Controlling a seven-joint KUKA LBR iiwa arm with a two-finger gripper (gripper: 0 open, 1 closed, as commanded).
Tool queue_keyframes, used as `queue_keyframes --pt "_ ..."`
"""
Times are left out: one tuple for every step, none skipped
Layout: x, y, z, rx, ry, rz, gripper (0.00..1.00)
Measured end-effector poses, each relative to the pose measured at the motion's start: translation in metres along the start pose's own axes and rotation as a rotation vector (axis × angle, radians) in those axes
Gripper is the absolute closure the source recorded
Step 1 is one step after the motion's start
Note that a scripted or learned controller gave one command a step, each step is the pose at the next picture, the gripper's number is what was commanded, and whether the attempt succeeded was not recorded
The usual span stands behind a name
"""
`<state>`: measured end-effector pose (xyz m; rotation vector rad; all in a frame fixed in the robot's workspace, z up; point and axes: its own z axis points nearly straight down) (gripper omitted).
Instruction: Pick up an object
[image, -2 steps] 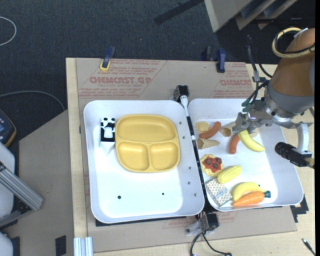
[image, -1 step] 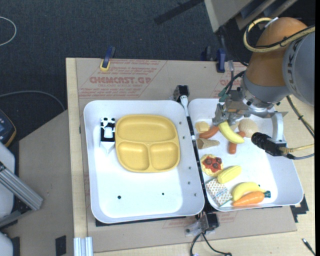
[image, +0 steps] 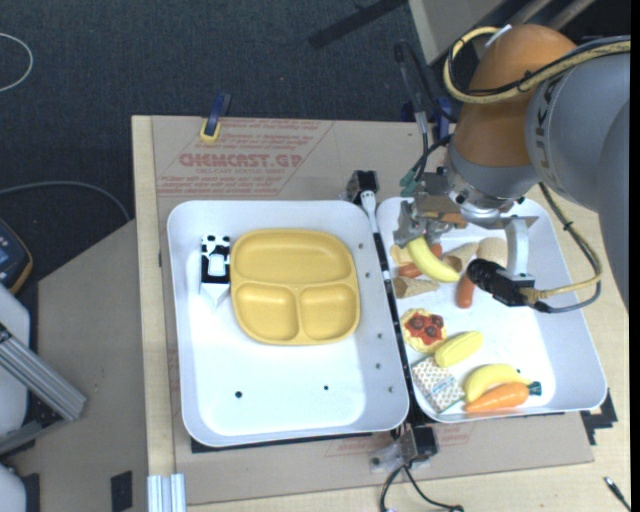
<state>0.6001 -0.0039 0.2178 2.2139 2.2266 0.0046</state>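
Observation:
My gripper (image: 424, 222) hangs low over the far left part of the right bin (image: 575, 345), under the arm's orange band. Directly below it lies a yellow banana (image: 433, 261), slanting from the gripper toward the bin's middle. Whether the gripper touches the banana is hidden by the wrist. Around the banana lie a red sausage (image: 465, 291), a tan bread piece (image: 490, 247) and a brown slice (image: 414, 286).
Nearer the front of the right bin are a pizza slice (image: 425, 327), a yellow lemon-like fruit (image: 458, 348), a checkered cracker (image: 435, 381), another yellow fruit (image: 492, 378) and an orange carrot (image: 497, 398). The left bin (image: 290, 400) holds a yellow divided plate (image: 295, 283) and a black-and-white object (image: 215, 260).

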Motion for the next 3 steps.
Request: queue_keyframes --pt "-0.0096 0.0002 0.0028 0.003 -0.002 0.007 1.00" --pt "-0.0093 0.0051 0.0029 0.000 -0.002 0.005 1.00" --pt "-0.0105 0.0083 0.0015 0.000 -0.002 0.004 1.00"
